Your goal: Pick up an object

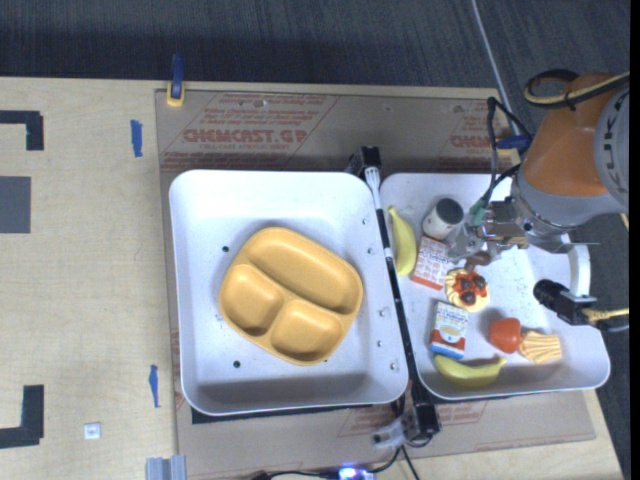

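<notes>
Found the claw (490, 230) low over the right bin (590, 373), toward that bin's 12 o'clock side, hanging from the grey arm (570, 158) with its orange band. Could not tell how wide it stood or whether anything sat in it; too blurred and crowded by cables there.

Spotted, just at the claw's 9 o'clock, a small white jar with a dark top (443, 215). Noted at its 7 o'clock, close below, a round toy with red and yellow toppings (466, 288), lying flat on the bin floor. Saw beside that, at 8 o'clock from the claw, a red-and-white printed card (430, 264), and farther toward 9 o'clock a yellow banana (403, 242) lying along the bin's left wall.

Lower down, toward 6 o'clock from the claw, made out a small carton (451, 329), with a second banana (470, 369) just under it near the bin's front wall. Placed a red tomato-like toy (505, 334) and a bunch of yellow fries (541, 348) touching each other at about 5 o'clock.

Farther out at 9 o'clock, found the left bin (200, 208) holding a yellow three-part tray (290, 293), turned at a slant. Beneath both bins, saw brown cardboard (260, 128) on the pale bench (80, 268).
</notes>
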